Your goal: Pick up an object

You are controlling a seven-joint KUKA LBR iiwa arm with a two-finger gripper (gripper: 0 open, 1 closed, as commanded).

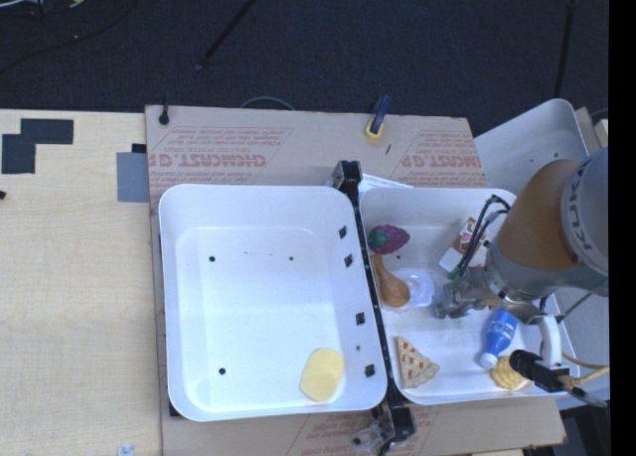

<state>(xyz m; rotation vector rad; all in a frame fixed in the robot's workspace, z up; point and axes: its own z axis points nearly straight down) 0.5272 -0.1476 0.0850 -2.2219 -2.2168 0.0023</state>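
Leaning lengthwise, blue bottle (497, 337), cap toward near rim, beside fingers (452, 307)

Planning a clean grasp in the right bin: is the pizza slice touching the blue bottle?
Apart. The camera view shows bare white bin floor between the pizza slice and the blue bottle; the slice lies nearer the divider, the bottle nearer the arm.

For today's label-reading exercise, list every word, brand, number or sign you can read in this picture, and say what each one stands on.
"COMCAST" (likely, not certain): red print, upside down and mirrored, on the flat brown cardboard sheet behind the left white plastic bin.
The same red print again on that cardboard behind the right white plastic bin.
Label on the small blue and white bottle: too small to read.
Red print on the cardboard at the front edge: blurred, unreadable.
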